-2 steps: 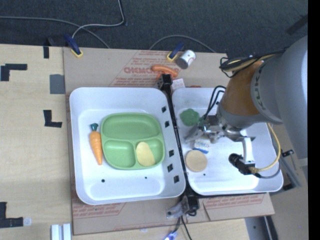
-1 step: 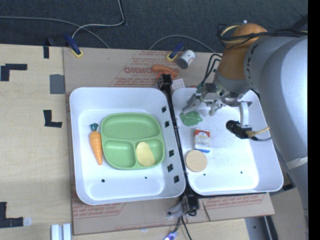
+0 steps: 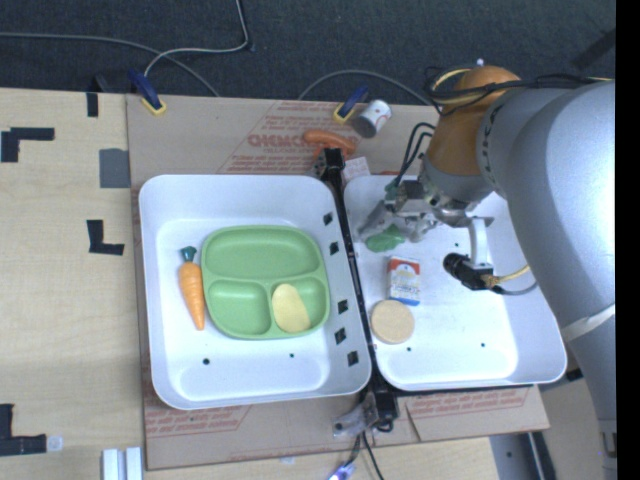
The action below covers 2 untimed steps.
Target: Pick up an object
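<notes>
Camera view: claw near divider (cramped).

1. Two white bins sit on a brown cardboard sheet printed with red lettering.
2. A light green divided plate carries a pale yellow piece.
3. An orange carrot has a green top.
4. A tan round disc lies beside a red, white and blue packet.
5. A green item lies under the grey arm, which has an orange band.
6. Blue clips with yellow tips hold the cardboard.
</notes>
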Each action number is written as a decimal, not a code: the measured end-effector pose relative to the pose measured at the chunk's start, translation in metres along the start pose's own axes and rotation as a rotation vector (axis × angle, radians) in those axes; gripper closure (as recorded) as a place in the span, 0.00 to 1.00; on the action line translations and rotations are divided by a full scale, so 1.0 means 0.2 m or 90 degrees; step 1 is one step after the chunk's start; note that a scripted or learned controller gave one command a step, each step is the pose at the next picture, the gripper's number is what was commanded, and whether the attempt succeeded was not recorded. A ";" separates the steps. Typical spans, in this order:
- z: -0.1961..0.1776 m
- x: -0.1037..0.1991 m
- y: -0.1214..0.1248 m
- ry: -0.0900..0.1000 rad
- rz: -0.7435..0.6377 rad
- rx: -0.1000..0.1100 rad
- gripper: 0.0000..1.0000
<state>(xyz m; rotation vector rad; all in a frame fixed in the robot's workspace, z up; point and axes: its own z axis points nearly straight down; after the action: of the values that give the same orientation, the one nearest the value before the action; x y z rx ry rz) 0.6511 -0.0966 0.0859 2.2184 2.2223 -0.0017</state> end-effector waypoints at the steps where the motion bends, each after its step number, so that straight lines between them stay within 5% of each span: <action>1: -0.06 -0.02 0.00 -0.005 0.001 0.000 1.00; 2: -0.05 0.00 0.00 -0.002 0.000 -0.002 0.00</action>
<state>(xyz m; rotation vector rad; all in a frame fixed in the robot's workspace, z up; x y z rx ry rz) 0.6517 -0.0975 0.0968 2.2153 2.2197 -0.0020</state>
